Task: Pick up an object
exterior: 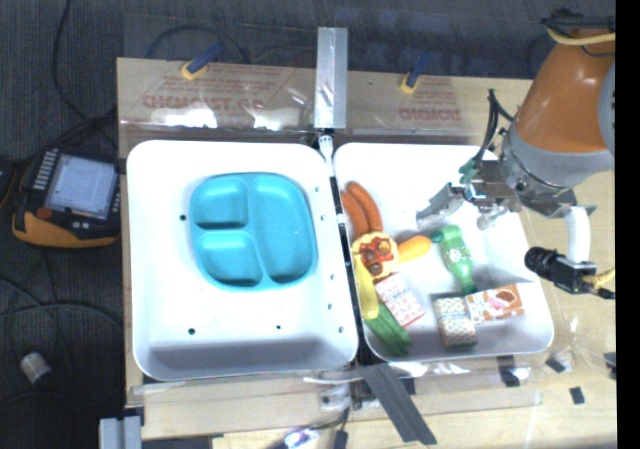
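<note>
Two white bins sit side by side. The left bin (150, 337) holds one blue tray (252, 229). The right bin (400, 162) holds the toys, crowded toward its near end, probably tipped in as pick targets: one hot dog (361, 206), one green bottle (456, 254), one orange piece (415, 246), three small boxes, a few more. The gripper (463, 209) hangs just behind the bottle, jaws spread apart, nothing between them, seemingly poised to descend.

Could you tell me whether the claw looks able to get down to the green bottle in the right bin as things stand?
Probably yes: the claw hovers just above the green bottle, which lies uncovered, with only the orange piece close beside it.
</note>
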